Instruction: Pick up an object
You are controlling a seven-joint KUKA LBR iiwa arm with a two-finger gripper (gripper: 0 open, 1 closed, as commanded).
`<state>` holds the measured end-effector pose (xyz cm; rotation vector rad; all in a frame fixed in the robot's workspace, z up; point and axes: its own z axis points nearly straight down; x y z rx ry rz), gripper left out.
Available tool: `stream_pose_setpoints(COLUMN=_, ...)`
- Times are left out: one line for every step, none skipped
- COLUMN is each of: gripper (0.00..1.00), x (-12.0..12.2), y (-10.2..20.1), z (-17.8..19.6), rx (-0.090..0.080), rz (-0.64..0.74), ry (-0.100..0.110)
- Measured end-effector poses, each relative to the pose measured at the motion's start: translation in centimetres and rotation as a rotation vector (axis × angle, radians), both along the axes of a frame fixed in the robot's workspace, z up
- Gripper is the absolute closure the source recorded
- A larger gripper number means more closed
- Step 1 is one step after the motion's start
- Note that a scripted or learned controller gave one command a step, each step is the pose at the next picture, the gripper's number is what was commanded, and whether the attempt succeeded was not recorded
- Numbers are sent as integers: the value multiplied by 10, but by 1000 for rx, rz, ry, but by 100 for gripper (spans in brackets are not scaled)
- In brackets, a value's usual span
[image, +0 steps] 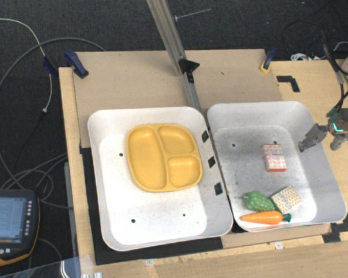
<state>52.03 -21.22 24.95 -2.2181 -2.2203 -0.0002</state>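
Observation:
The right bin (249, 116) holds a small pink-red box (274, 157) near its middle. At its front edge lie a green lumpy toy (259, 201), an orange carrot (262, 218) and a small patterned box (287, 199), all close together. My gripper (324, 140) hangs over the right rim of this bin, to the right of the pink-red box and apart from it. Its two fingers are spread open with nothing between them.
The left bin (103, 134) carries a yellow divided tray (163, 156). A metal rail (170, 36) runs from the top down to the gap between the bins. Blue clamps (75, 64) sit at the bench's back corners. A pendant (11, 224) lies on the floor at left.

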Motion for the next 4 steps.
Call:
stream_pose_setpoints(gripper=0, x=-8, y=3, z=-59, rx=1, rz=-1, ry=5)
stream_pose_setpoints(gripper=0, x=-7, y=10, z=-121, rx=2, rz=0, ry=6)
stream_pose_setpoints(gripper=0, x=-8, y=11, z=-160, rx=1, rz=-1, ry=4)
stream_pose_setpoints(gripper=100, x=-6, y=10, z=-146, rx=-1, rz=0, ry=-3)
